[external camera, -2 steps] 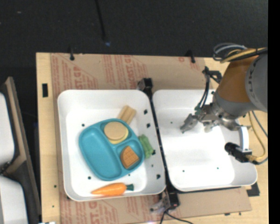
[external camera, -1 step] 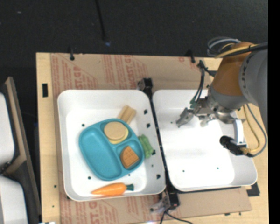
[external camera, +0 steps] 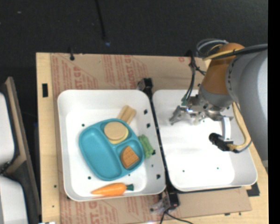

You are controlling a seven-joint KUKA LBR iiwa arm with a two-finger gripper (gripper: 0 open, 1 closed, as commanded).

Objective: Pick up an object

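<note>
Jaws [external camera: 179, 116] over R bin [external camera: 200, 169] (bare)

Green item [external camera: 146, 146] half hidden behind blue tray [external camera: 100, 155]; arm [external camera: 252, 78] cut off

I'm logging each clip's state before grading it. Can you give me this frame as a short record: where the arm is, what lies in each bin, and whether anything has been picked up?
arm: gripper over the right bin
left bin: blue tray, carrot, wooden piece, green item
on tray: round tan piece, waffle-like piece
held: nothing visible in the jaws
task state: no object picked up yet
</note>
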